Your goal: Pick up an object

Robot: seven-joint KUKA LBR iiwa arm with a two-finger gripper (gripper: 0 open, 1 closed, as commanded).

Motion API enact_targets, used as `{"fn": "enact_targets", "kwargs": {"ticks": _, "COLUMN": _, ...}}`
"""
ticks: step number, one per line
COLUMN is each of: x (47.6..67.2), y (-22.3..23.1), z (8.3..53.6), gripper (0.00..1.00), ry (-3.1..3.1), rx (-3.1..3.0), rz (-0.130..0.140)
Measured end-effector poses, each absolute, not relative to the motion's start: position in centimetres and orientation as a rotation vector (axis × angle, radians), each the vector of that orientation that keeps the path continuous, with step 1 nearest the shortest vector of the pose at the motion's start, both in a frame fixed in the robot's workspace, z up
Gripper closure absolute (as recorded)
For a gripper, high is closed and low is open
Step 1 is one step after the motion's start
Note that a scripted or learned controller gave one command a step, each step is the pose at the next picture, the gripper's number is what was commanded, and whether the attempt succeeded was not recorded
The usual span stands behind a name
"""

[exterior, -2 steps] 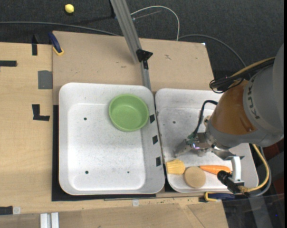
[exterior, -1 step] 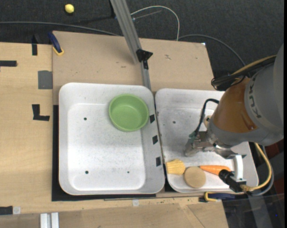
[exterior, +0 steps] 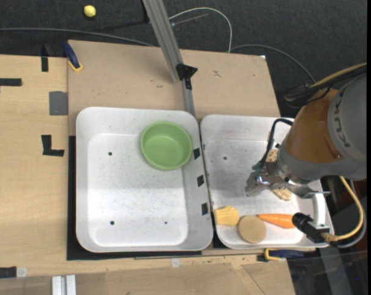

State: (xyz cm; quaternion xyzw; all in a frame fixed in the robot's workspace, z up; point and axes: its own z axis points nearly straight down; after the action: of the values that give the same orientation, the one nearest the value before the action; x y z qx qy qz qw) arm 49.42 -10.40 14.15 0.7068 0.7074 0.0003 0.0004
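Arm (exterior: pixel 324 137) enters from the right over the right bin (exterior: pixel 234 134); white lettering "KU" is legible on its grey casing, the rest cut off. Gripper (exterior: pixel 259 183) sits low above the bin floor; whether it is wide, narrow or holding anything cannot be told. Right bin, near edge: yellow piece (exterior: pixel 226 216), tan round object (exterior: pixel 252 229), orange carrot-like object (exterior: pixel 276 220), clustered close together, apart from the gripper. Left bin (exterior: pixel 112 183) holds a green bowl (exterior: pixel 166 145), upright, at its far right corner.
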Motion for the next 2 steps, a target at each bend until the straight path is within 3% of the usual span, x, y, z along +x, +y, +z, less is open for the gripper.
{"fn": "enact_targets", "kwargs": {"ticks": 2, "x": 50.9, "y": -10.4, "z": 24.8, "gripper": 1.0, "ry": 2.222, "rx": 2.216, "rz": 0.003}}
